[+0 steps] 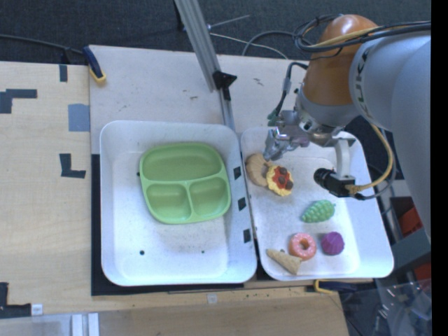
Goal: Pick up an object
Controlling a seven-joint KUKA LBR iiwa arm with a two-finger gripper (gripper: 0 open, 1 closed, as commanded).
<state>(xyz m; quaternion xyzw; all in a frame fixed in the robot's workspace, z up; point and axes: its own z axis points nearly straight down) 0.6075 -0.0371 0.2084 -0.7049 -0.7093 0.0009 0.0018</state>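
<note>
- Gripper (pixel 274 150): over far left of right bin (pixel 371 254); finger gap cannot be made out, tips blurred above the toy food.
- Pizza slice (pixel 280 180): yellow with red topping, partly overlapping tan cookie (pixel 255 169); long axis far-left to near-right.
- Left bin (pixel 119 257): green divided plate (pixel 185 183).
- Near right: green cone (pixel 318 211), pink donut (pixel 302 244), purple ball (pixel 332 243).

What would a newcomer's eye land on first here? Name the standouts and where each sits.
The bright green divided plate in the left bin stands out most. Next comes the grey arm with its orange band, reaching in from the right so that the gripper hangs over the upper left of the right bin, just above a pizza slice. Below that lie colourful toy foods: a green cone, a pink donut and a purple ball.
</note>
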